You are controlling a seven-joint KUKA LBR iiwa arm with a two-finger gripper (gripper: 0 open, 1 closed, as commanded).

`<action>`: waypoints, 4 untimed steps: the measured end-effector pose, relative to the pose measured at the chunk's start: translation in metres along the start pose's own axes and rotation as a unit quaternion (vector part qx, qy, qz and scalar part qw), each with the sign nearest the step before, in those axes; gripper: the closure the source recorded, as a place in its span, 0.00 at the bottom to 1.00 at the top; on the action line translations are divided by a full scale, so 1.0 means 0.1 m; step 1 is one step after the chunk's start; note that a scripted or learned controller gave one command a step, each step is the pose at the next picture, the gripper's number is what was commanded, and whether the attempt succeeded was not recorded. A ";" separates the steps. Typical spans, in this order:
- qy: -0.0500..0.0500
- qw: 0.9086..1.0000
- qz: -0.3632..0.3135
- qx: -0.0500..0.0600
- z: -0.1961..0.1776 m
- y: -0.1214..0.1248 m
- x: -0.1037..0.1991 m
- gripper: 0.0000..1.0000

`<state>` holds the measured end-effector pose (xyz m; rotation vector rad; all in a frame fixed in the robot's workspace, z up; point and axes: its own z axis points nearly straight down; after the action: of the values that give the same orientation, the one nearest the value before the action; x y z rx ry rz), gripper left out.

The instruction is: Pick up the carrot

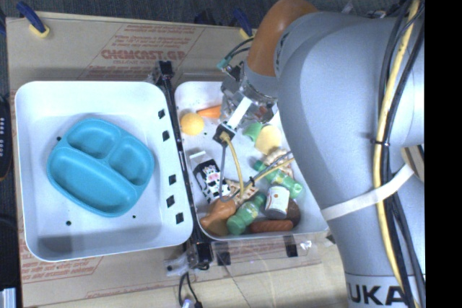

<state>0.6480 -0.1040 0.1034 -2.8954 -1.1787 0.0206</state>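
I have the arm (346, 104) reaching in from the right, over the right bin (193, 91), and its bulk hides most of that bin's right side. The gripper (242, 110) hangs low over the far end of the bin. From this angle I cannot tell whether it is clenched or released, and I see nothing held in it.

The carrot (210, 112) lies on the bin floor near the far left corner, just to the left of the gripper. I cannot make out whether the two touch. A yellow ball (192, 124) sits just beside the carrot, against the bin's left wall.

A black-and-white carton (210, 181) lies partway down the left wall. The near edge is crowded: a brown roll (218, 210) in the near left corner, a green bottle (245, 216) tilted beside it, and a sausage (272, 225) along the near wall.

The left bin (29, 155) carries a blue divided plate (101, 166), set a little toward its left wall and well apart from the carrot.
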 end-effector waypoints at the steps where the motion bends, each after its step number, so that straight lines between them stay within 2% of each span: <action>1: 0.000 1.000 -0.001 0.000 0.00 0.00 0.00 0.00; 2: -0.001 1.000 -0.004 0.003 -0.10 -0.01 0.01 1.00; 3: -0.001 1.000 -0.005 0.003 -0.09 -0.02 0.01 0.00; 4: -0.002 1.000 -0.008 0.006 -0.19 -0.02 0.02 1.00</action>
<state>0.6481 -0.1012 0.1228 -2.8773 -1.1988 0.0343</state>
